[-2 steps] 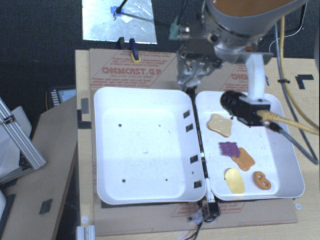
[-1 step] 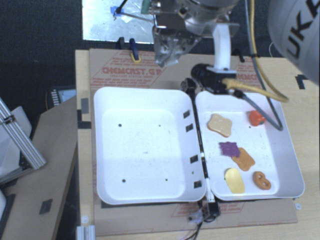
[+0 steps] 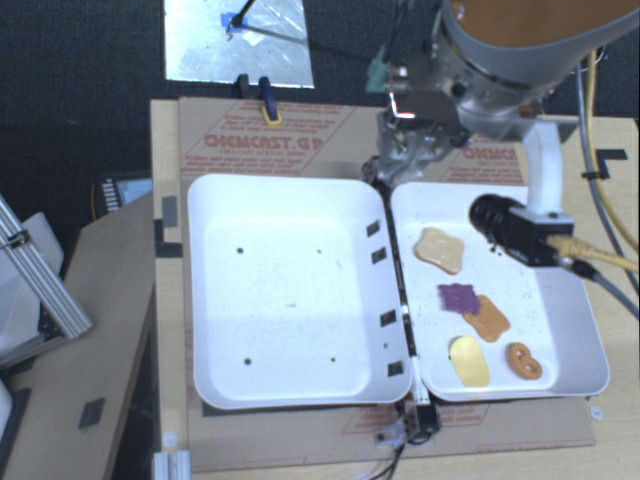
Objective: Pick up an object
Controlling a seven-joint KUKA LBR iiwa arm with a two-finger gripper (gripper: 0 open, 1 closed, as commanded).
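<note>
Grey arm (image 3: pixel 520 78) with broad orange band, metal wrist hardware, trailing cables.

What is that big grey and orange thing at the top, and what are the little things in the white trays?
That is a robot arm. A camera fixed above the bench looks down on it at a slant, and the arm reaches in from the right. Its gripper, the part that grabs, hangs over the far edge where the two white trays meet; I can't see anything held in it. The left bin has only small dark spots. The right bin holds toy-like pieces: a tan bread-shaped piece, a purple piece touching an orange piece, a yellow piece and a small pretzel. The arm's job is to pick one up.
</note>
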